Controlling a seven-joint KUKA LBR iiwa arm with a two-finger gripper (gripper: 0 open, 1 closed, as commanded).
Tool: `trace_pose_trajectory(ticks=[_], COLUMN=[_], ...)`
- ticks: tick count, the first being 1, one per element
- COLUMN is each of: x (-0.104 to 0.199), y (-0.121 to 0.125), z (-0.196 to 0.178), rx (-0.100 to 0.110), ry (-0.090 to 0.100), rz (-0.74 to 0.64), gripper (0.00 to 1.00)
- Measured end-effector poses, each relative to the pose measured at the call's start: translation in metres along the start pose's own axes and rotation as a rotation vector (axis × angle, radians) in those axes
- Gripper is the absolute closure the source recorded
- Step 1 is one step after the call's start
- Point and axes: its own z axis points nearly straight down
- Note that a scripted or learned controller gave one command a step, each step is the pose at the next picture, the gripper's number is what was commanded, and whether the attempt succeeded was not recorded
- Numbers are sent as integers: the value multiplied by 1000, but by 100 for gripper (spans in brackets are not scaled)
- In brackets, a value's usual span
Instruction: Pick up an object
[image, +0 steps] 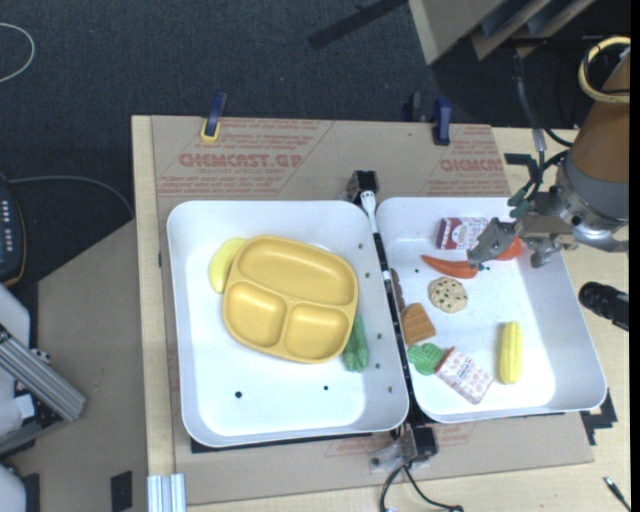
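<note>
Camera view reads "CHEMCAST" on the brown board (240, 160); the hand (512, 243) hangs spread, holding nothing.

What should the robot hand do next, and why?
Probably lower a little and close. The gripper hovers at the right end of the long red-orange chili pepper toy in the right white bin, and nothing shows between its fingers yet.

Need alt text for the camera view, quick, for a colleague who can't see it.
The gripper hovers over the right bin by a red chili pepper; a cookie and corn cob lie nearby. The left bin holds a yellow divided tray.
</note>
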Motion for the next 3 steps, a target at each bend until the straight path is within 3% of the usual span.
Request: trace_pose_trajectory(ticks=[1,3], x=[0,-5], y=[2,6], z=[-5,88], rx=[-11,-3], ry=[-1,0], rz=[-2,-1], gripper=[0,0])
